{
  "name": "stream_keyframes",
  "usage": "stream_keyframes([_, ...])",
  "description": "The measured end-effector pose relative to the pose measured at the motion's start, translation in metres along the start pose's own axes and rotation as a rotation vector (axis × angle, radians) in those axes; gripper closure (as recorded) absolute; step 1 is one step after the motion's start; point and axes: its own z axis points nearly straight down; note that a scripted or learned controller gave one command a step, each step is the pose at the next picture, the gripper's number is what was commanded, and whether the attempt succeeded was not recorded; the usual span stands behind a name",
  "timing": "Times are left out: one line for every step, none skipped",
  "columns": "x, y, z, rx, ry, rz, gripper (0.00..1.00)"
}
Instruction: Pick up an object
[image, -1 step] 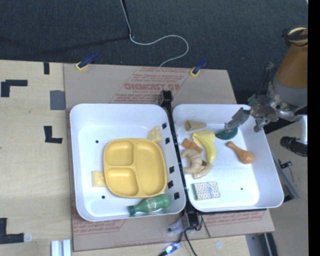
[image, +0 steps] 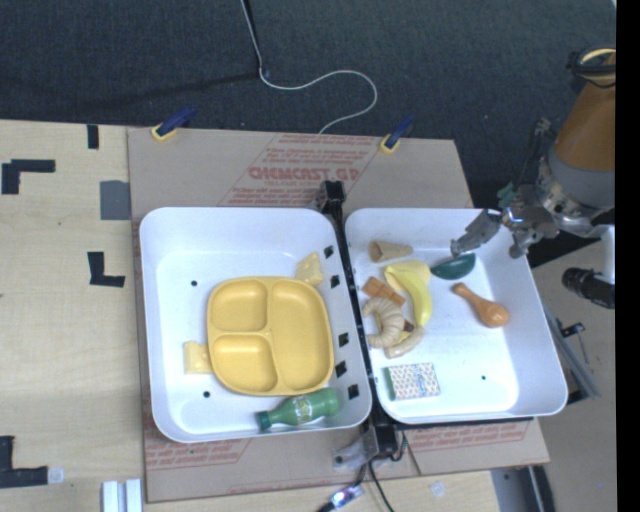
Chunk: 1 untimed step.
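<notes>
At frame right, the arm (image: 590, 130) reaches over the right bin (image: 520, 385).
Left of centre, the left bin (image: 170, 240) carries a yellow divided plate (image: 270, 333) and a green bottle (image: 298, 410). Right of centre lie a banana (image: 413, 288), a brown drumstick (image: 481, 305) and a teal object (image: 455, 266); the gripper (image: 472, 240) hangs just above that teal piece, and whether its tool is spread or closed I cannot tell.

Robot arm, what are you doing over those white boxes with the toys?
The robot arm's gripper hangs over the right bin's back edge, beside a teal spoon. It is there to pick something up. A banana and a chicken drumstick lie nearby. The left bin has a yellow plate and a green bottle.
</notes>
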Motion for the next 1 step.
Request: stream_keyframes([0.0090, -0.0003, 0.0613, 0.005, 0.001, 0.000, 0.00])
